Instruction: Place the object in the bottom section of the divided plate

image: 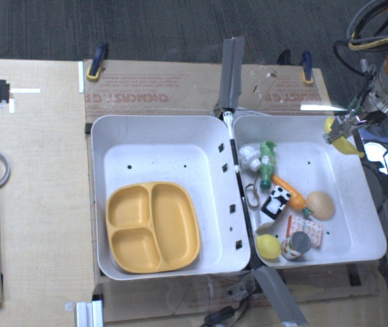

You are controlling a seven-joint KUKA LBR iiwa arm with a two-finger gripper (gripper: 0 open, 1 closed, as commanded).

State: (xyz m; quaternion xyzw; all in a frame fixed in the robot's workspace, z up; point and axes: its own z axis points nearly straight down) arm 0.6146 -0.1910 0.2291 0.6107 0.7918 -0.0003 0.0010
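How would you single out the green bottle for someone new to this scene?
Look in the right white bin, in the cluster of small items by its left wall. The green bottle lies at the cluster's top, above the carrot; it is the only green thing there.

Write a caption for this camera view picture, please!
Gripper holds a yellow object over the right bin; divided plate waits.

Red lettering on cardboard sheet behind your bins: upside down, too faint to read. Nothing else legible.
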